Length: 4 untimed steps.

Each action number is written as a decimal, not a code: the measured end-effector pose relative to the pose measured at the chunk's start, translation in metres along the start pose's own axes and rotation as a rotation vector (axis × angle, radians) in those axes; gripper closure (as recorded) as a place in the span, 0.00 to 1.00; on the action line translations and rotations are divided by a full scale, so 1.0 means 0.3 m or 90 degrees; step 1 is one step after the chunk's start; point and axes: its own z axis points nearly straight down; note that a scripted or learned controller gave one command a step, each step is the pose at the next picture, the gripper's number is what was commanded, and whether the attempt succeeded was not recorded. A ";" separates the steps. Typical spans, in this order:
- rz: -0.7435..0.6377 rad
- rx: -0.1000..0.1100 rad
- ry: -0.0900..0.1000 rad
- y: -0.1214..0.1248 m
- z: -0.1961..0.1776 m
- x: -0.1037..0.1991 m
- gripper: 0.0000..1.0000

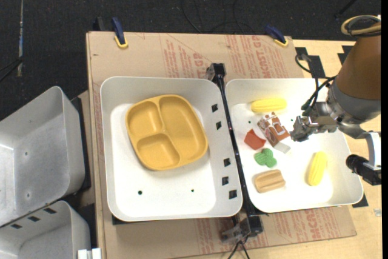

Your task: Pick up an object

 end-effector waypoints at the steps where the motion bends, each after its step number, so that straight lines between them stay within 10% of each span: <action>1: -0.003 0.000 0.001 0.068 -0.005 0.185 1.00; 4: -0.004 0.001 0.002 0.129 -0.067 0.705 1.00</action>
